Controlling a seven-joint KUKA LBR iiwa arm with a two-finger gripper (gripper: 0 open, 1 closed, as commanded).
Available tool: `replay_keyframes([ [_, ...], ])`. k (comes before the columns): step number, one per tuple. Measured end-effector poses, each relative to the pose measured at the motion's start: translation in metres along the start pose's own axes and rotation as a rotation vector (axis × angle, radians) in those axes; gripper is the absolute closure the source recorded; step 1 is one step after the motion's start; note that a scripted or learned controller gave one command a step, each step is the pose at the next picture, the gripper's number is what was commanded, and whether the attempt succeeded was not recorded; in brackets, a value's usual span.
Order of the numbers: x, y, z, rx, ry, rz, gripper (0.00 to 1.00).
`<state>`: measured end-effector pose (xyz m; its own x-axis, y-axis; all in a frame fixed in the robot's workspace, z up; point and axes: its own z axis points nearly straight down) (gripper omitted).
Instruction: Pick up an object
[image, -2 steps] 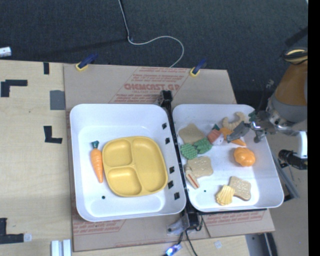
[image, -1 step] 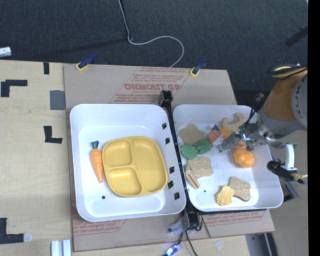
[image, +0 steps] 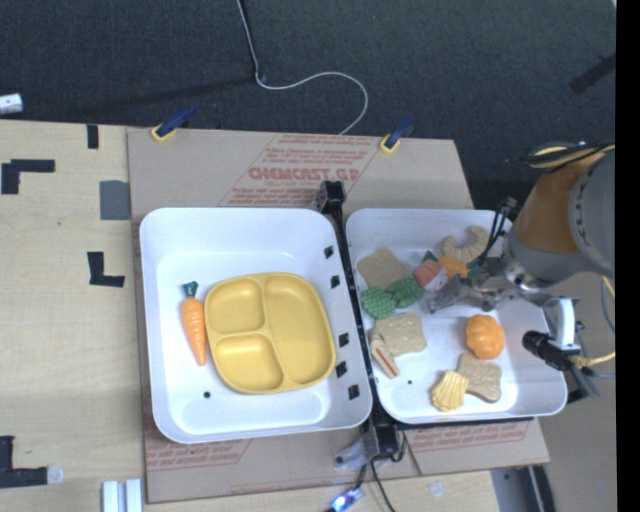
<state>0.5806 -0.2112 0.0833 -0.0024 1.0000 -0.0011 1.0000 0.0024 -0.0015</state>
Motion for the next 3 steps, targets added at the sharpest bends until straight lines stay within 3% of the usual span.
replay_keyframes([
  [1,0.000,0.001,-0.012,-0.003,-0.002,0.000,1.00],
  [3,-0.011,-0.011,-0.108,-0.004,0.000,0.003,1.00],
])
